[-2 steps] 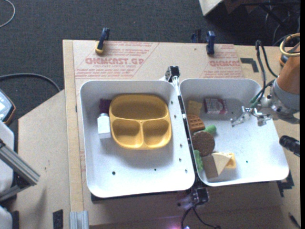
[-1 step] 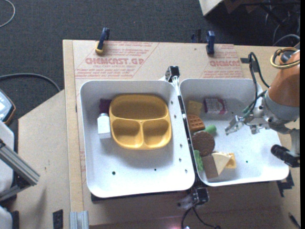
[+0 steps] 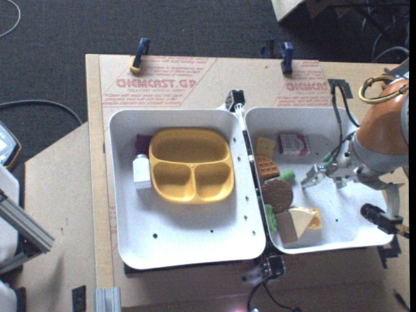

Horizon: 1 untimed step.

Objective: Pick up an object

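My gripper [image 3: 311,176] hovers over the middle of the right bin [image 3: 338,229], reaching in from the right. Its fingers stand open with nothing between them. Left of it lie toy foods along the bin's left side: a waffle [image 3: 266,168], a round brown cookie [image 3: 278,194], a small green piece [image 3: 286,175] and a pale bread slice [image 3: 263,147]. A cheese wedge [image 3: 305,220] lies near the front, beside a tan block [image 3: 286,228] and a green item [image 3: 270,218]. A pink and white box [image 3: 293,144] rests at the back.
The left bin [image 3: 175,239] holds a yellow divided plate [image 3: 191,164], a small white bottle [image 3: 142,171] and a dark purple object [image 3: 143,142] behind it. Clamps [image 3: 139,56] hold the board at the back. A black cable [image 3: 341,109] runs over the right bin.
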### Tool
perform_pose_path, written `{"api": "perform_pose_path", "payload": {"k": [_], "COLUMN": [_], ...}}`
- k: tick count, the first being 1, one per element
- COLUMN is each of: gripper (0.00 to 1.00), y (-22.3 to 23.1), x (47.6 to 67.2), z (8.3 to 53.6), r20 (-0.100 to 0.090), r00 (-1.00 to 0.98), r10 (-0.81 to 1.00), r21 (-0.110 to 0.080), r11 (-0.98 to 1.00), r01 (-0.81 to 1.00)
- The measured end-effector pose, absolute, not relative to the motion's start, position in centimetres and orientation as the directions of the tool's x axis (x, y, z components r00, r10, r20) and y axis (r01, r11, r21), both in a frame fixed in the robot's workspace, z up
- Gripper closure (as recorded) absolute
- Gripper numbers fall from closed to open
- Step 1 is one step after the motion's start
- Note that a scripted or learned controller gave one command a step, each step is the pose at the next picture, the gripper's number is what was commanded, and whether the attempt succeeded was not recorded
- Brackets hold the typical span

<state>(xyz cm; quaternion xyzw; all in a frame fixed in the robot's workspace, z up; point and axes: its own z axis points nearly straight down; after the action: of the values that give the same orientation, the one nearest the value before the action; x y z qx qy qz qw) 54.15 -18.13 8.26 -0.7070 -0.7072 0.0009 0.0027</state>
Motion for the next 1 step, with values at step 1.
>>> {"api": "perform_pose_path", "payload": {"k": [1], "gripper": [1.00], "y": [-18.23], "x": [54.25], "z": [9.53], "r20": [0.000], "r00": [0.001], "r10": [1.000], "r21": [0.000], "r11": [-0.001], "r01": [1.000]}}
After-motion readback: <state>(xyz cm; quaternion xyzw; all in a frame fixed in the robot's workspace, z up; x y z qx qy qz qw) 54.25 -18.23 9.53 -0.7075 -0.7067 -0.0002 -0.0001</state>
